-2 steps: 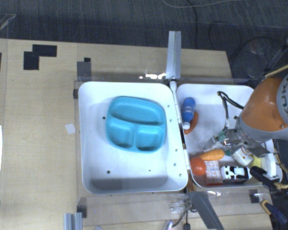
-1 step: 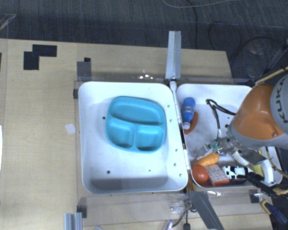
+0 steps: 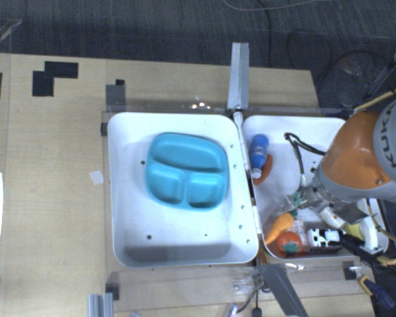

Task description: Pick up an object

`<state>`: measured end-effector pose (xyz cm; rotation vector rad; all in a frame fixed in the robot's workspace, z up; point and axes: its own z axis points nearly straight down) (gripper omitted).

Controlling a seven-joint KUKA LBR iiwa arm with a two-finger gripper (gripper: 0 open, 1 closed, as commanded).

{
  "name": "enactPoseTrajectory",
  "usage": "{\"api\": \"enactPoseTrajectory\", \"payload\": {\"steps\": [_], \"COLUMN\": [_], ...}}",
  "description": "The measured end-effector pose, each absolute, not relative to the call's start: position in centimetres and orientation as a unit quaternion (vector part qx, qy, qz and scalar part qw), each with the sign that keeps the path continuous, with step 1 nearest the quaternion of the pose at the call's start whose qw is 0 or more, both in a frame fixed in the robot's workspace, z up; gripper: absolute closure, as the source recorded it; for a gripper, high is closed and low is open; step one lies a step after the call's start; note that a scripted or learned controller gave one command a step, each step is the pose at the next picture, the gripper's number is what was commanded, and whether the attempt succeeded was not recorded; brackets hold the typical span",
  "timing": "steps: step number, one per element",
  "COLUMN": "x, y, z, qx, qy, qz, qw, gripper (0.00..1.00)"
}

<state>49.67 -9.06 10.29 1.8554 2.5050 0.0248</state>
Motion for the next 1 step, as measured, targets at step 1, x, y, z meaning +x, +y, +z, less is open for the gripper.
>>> {"api": "enactPoseTrajectory", "payload": {"steps": [1], "x": [49.58], "y": [-4.10], "z": [21.92], "qx": [0.595], "qy": [0.803], "qz": [0.0021], "qw": [0.003], "gripper": [1.00]}}
